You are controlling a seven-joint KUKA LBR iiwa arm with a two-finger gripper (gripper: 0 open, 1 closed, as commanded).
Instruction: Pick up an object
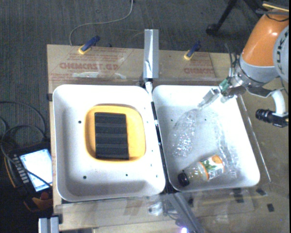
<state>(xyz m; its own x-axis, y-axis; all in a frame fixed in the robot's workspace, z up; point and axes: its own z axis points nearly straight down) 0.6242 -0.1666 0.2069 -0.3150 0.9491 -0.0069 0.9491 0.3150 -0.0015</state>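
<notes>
My gripper [212,97] hangs over the far edge of the right bin [250,144], reaching in from the upper right. Just below its tip lies a crumpled clear plastic wrapper [186,132], spread across the middle of that bin. Whether the tip touches the wrapper cannot be made out. A small bottle [206,170] with an orange label and a dark cap lies on its side near the bin's front edge. In the left bin [68,144] sits a yellow block with a black ribbed top [111,135].
A metal post [151,55] stands behind the seam between the bins. Two blue-and-yellow clamps [88,44] [192,50] hold the cardboard backing. Cables and a tablet [34,164] lie on the floor at left.
</notes>
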